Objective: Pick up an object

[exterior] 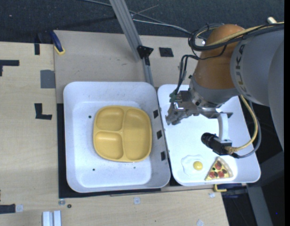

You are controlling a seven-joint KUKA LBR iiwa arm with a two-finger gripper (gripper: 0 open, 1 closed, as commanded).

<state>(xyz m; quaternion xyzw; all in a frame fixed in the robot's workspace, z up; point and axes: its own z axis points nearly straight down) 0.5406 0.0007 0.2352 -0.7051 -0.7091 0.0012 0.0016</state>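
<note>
My claw [175,116] hangs over the left part of the right-hand shallow white bin [244,173], close to the wall it shares with the left-hand white bin [69,126]. From this slant I cannot tell how wide it stands, and I see nothing gripped in it.

The things I could pick lie at the near end of my bin. A flat toy fried egg, white with a round yellow yolk [194,165], sits near the front rim, roughly round, so it has no clear long axis. Just beside it on the right, touching or nearly so, lies a toy pizza slice, a yellow-crusted triangle with red topping [219,169]. Its tip points up and away from the front rim; its wide crust lies along that rim, so its long axis runs front to back with a slight tilt.

In the left bin a yellow plastic plate with three compartments [122,133] lies flat in the middle, with bare floor around it on all sides.

Between my claw and the egg the bin floor is bare. A black cylinder on my wrist cable [214,143] hangs above the floor, just above the pizza slice.
</note>
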